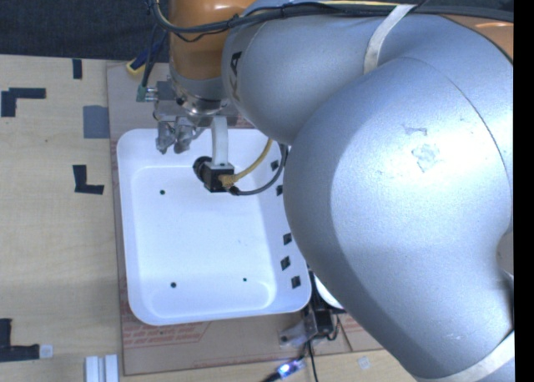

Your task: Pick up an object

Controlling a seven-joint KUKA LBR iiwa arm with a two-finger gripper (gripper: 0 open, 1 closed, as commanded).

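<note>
I see my pincer [173,143] hanging over the bin's [142,289] far left corner; I cannot tell its state. Nothing shows in it. No object to pick up is visible to me on the white floor, just small dark dots. The bench [50,247] is tan.

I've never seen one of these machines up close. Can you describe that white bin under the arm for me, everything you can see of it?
The white bin is a shallow, glossy tray that looks like plastic, with rounded corners and a raised rim. It lies flat on a brown sheet on the wooden bench. A few small dark dots mark its floor, and dark marks run along its right wall. The arm's gripper hangs over its far left corner; the arm's bulk hides its right side.
</note>
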